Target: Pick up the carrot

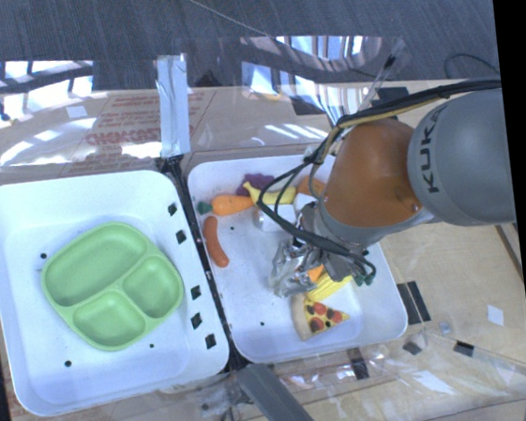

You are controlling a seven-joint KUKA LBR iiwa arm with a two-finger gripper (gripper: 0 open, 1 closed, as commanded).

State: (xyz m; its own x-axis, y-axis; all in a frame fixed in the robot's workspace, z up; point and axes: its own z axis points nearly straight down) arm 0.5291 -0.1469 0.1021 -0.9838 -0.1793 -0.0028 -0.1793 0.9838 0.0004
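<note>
Carrot [232, 203] — tool [293, 269] — right bin [258, 333]

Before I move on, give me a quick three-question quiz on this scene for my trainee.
1. True or false: the carrot lies in the left bin.
2. Which item sits in the left bin: A) pizza slice, B) green tray, C) sausage?
3. Fill in: the end effector hovers over the ____ bin.

Key:
1. False; it lies in the right bin, near the far edge.
2. B, the green tray.
3. Right, beside the pizza slice, apart from the carrot.

Carrot [232, 203] hemmed by bin wall [192, 224], sausage [215, 241].
</note>
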